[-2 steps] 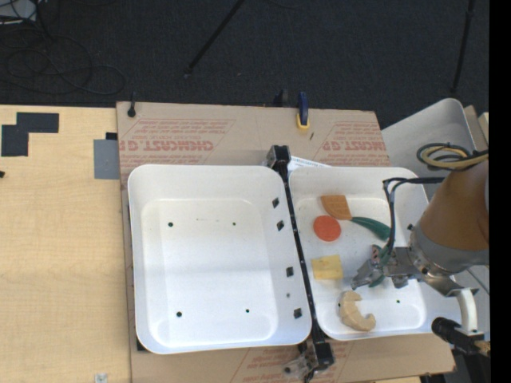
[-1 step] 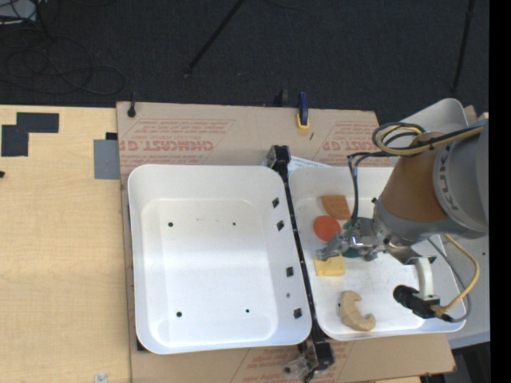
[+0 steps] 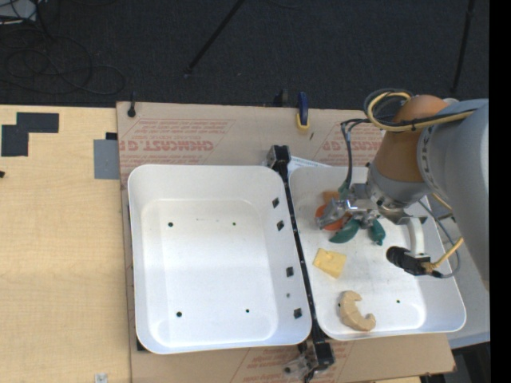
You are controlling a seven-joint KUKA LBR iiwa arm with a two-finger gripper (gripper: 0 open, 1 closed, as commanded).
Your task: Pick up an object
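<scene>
The jaws' state cannot be told: the gripper (image 3: 349, 211) sits low in the right white bin (image 3: 443, 313), among a teal curved toy (image 3: 348, 230) and an orange piece (image 3: 328, 210). Nothing looks lifted; grasping and raising remain.

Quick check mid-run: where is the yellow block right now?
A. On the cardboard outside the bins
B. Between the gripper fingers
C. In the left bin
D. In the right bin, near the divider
D: the yellow block lies on the right bin floor close to the divider.
</scene>
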